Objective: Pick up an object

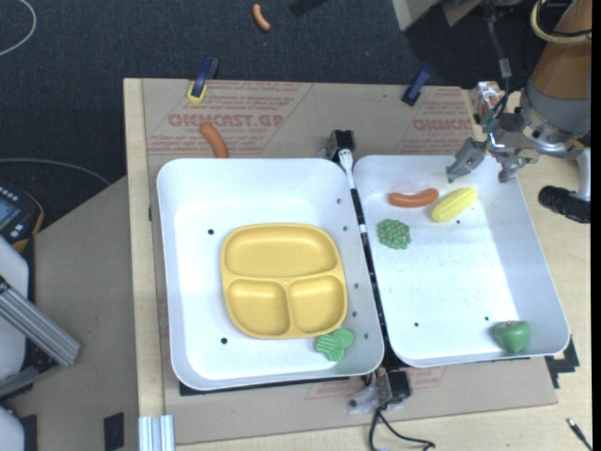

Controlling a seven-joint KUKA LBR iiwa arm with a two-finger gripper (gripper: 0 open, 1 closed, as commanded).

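My gripper [488,164] hangs over the far right corner of the right bin [470,299], open, with nothing between its fingers. Just below and left of it lies a yellow corn cob [454,204]. An orange sausage [413,197] rests to the left of the corn, and a green broccoli piece [393,234] sits below the sausage. A green pepper [512,335] lies in the near right corner of that bin.
The left bin [188,280] holds a yellow divided plate [282,278] and a green leafy toy [334,344] at its near edge. Another orange sausage [215,140] lies on the board behind the left bin. Clamps [200,82] grip the board's far edge.
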